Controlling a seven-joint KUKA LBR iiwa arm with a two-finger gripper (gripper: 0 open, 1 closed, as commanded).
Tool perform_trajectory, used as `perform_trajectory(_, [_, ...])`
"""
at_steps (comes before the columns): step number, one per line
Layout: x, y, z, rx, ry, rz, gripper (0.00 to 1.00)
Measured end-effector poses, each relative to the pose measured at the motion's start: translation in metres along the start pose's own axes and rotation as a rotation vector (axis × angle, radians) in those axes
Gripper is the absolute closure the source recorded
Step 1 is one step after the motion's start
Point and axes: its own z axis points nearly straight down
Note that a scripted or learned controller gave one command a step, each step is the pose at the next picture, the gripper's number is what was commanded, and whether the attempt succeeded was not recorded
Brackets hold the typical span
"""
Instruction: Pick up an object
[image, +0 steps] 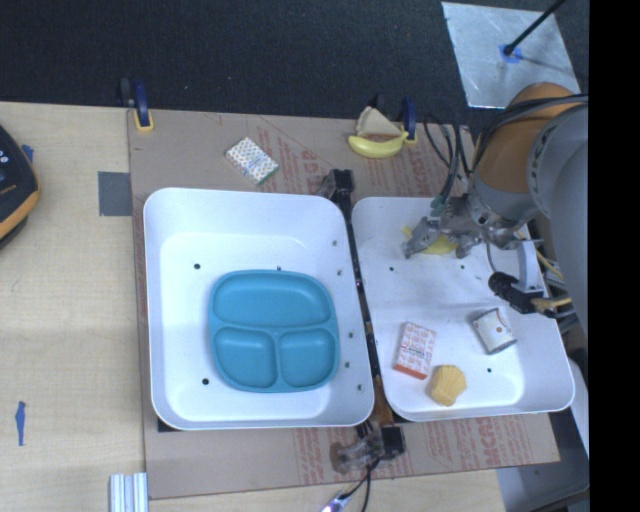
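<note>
Your gripper (432, 240) sits low at the right bin's (540, 395) far end over something yellow (437, 246), grip state unreadable, while the yellow lump (447, 384) lies nearer you.

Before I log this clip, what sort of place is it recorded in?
Most likely a robotics lab bench set up for bin-picking trials, not a home or kitchen. Two white bins sit side by side on a cardboard sheet clamped to a wooden bench, and a cabled gripper hangs over toy-like items such as the blue divided tray.
</note>
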Motion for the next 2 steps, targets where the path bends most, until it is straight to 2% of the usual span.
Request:
perform_trajectory(1, [-0.067, 0.005, -0.011, 0.0, 0.0, 0.003, 0.0])
perform_trajectory(2, [-0.024, 0.007, -0.11, -0.004, 0.001, 0.0, 0.0])
